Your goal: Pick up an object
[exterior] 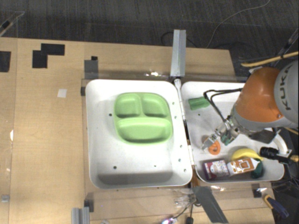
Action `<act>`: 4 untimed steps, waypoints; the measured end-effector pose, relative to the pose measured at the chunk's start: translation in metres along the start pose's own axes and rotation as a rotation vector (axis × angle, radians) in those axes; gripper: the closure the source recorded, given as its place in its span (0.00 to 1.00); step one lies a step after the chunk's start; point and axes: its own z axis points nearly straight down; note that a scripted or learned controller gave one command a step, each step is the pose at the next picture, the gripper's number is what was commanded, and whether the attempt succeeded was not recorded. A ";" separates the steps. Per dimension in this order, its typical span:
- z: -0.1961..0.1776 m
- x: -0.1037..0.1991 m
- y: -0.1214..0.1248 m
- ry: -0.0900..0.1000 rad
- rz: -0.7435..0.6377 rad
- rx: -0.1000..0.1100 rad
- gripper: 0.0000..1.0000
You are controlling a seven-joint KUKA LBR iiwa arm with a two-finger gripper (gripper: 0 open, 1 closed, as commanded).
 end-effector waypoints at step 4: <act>0.010 0.022 -0.023 0.000 0.068 0.007 0.00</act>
